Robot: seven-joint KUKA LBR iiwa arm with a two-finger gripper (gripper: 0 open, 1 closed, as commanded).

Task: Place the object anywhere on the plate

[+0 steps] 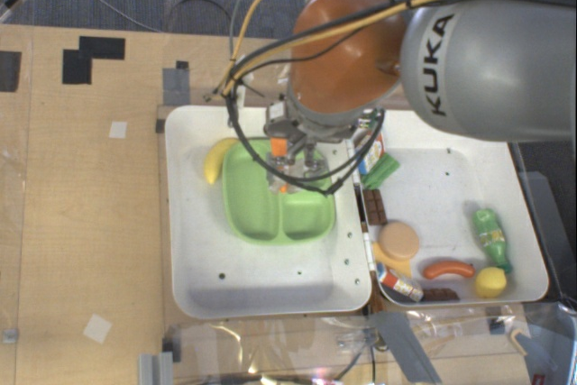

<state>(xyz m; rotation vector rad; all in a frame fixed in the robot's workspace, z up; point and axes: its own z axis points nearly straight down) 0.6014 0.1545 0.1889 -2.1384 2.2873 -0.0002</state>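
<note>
Entry, landmark: green plate (270, 212), a divided dish lying in the left white bin (194, 275).

Gripper (290, 165): hangs directly over the plate's far half, under the orange wrist band of the grey arm (487, 59). A small orange item (279, 146) shows at the gripper. Whether it is the task's object held between the fingers or part of the tool cannot be told; nor can it be told if the gripper is open or closed.

Task status, judged: the arm is positioned above the plate, so the carry looks complete or nearly so. The plate's visible compartments hold nothing yet. Left to do: lower, release, withdraw.

Adjacent items:
- Banana (216, 160): touching the plate's far-left rim, inside the same bin. A possible nuisance if the release lands wide on that side.
- Right white bin (451, 167), right of the plate, holding:
 - green block (382, 170), near the dividing wall
 - brown bar (378, 208), just right of the plate
 - round tan piece (398, 241)
 - red sausage (448, 269)
 - lemon (490, 281)
 - green bottle (488, 230)
- Cables (261, 22): looped beyond the plate around the wrist, hanging close to the gripper and screening it.

Tabletop (81, 221): left of the plate.
</note>
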